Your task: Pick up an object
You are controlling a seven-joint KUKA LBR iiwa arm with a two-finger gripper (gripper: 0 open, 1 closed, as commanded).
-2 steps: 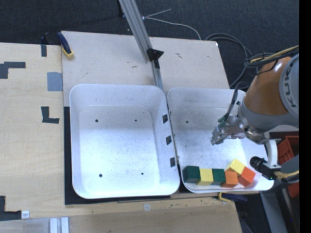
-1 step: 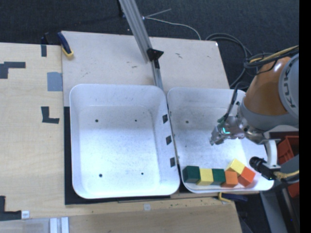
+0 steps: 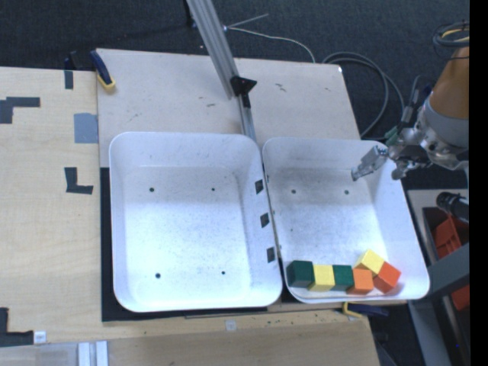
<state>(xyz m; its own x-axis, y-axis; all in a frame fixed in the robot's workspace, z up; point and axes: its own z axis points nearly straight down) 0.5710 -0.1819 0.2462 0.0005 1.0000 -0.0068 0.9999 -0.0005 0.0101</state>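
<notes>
Metal hand (image 3: 379, 163) hangs at the right bin's (image 3: 320, 204) upper right rim, fingers spread wide, gripping nothing. Small smooth cubes (image 3: 343, 274), green, yellow and orange, cluster at that bin's lower right wall. Both white bins show dark speckling; left bin (image 3: 183, 219) likewise.
</notes>
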